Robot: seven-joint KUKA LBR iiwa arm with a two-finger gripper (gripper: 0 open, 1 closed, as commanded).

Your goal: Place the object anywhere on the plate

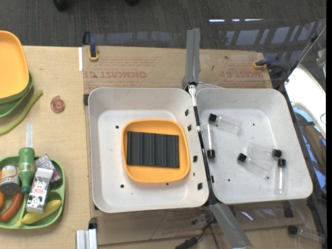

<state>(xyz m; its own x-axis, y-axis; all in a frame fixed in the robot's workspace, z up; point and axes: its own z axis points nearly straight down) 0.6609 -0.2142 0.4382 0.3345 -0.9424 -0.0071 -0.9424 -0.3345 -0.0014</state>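
An orange plate (155,175) lies in the middle of the left white bin (104,139). A dark grey ridged rectangular block (153,149) rests on it and covers most of its surface. In the right white bin (290,139) lie several clear tubes with black caps. One tube (224,122) is at the upper left. A second tube (209,141) runs along the bin's left wall. The others form a cluster (262,160) at the lower right.
A grey metal post (192,56) stands behind the seam between the bins. Cardboard (140,69) lies under the bins, with clamps at its back corners. On the table to the left are stacked orange and green plates (10,74), a pink piece (57,105) and a green tray of toy food (31,193).
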